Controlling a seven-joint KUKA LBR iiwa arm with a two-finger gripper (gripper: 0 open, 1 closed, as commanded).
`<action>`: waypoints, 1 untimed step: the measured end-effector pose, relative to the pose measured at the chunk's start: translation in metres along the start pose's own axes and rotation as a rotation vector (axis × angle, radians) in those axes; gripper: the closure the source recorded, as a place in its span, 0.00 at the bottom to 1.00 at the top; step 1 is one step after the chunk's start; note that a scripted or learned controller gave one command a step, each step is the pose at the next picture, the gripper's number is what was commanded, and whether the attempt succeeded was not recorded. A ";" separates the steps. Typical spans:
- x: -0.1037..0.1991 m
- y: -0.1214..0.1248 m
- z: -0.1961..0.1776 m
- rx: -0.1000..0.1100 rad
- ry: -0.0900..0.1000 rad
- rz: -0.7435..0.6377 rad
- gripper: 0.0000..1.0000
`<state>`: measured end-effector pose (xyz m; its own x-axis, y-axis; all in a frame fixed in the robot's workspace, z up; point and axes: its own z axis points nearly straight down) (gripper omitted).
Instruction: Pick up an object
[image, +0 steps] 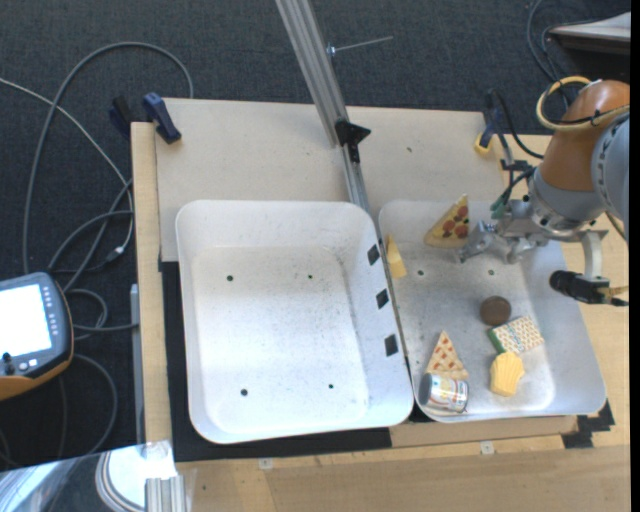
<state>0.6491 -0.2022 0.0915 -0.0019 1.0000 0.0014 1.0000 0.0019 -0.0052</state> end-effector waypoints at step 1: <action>0.000 0.002 -0.014 -0.005 -0.001 -0.001 1.00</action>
